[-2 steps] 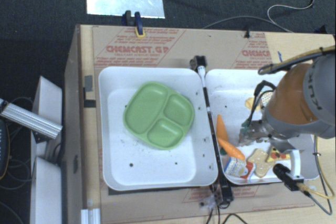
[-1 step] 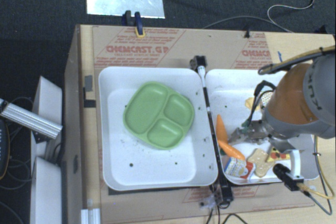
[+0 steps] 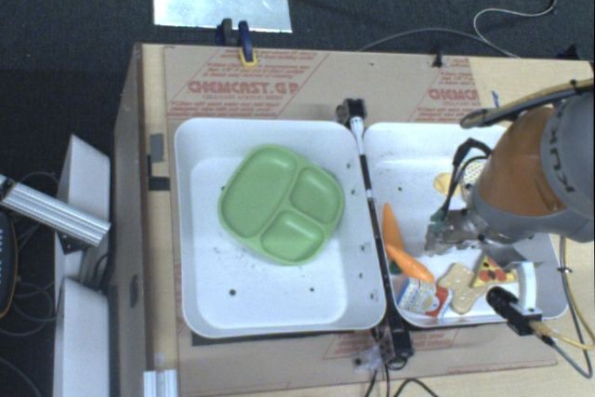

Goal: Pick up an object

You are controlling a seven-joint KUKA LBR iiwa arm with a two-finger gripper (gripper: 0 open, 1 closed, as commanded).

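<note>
The robot's tool, its grip state impossible to tell, hangs low in the right bin beside a carrot, likely light, stiff and slick, best pinched across its thicker middle; the left bin holds a green plate.

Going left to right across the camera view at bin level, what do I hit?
Left bin wall → green divided plate → divider between the bins → orange carrot → gripper over the right bin.
</note>
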